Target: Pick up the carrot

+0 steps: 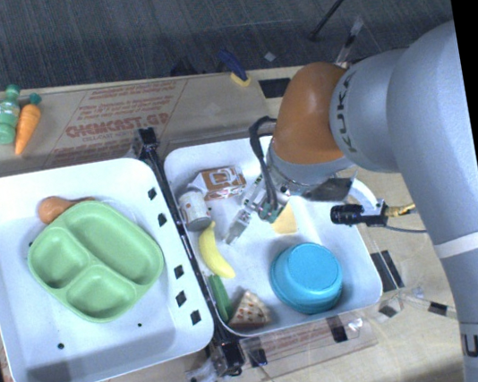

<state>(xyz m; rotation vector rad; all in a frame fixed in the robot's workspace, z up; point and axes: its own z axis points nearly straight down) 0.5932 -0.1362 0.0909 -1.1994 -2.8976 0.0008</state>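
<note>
Grey arm [410, 130] over right bin [357, 297]

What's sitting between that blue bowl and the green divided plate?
In the camera view, a yellow banana lies between the blue bowl and the green plate, along with the adjoining walls of the two white bins.

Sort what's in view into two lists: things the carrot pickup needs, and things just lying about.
For the job:
carrot, on the cardboard beyond the left bin
pincer, over the right bin

Lying about:
green bottle
green divided plate
banana
blue bowl
small can
pizza slice
</note>
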